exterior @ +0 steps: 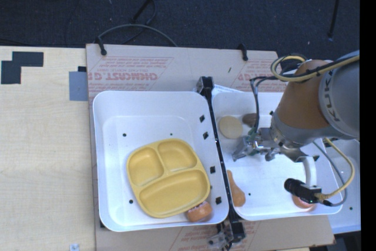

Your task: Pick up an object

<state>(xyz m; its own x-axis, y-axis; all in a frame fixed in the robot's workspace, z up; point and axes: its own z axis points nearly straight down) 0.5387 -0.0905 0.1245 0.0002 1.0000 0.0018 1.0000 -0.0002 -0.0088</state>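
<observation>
Metal two-finger gripper [245,149] hangs low in the right white bin [276,208]; finger state cannot be told. Nearest target: round beige disc [230,126], just beside. Advise centring above it before descending.

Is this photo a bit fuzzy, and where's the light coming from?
Camera view: soft overall, fine detail on the claw smeared; bright even light washes out the white bins, with faint shadow under the yellow tray; the floor behind stays dark.
</observation>
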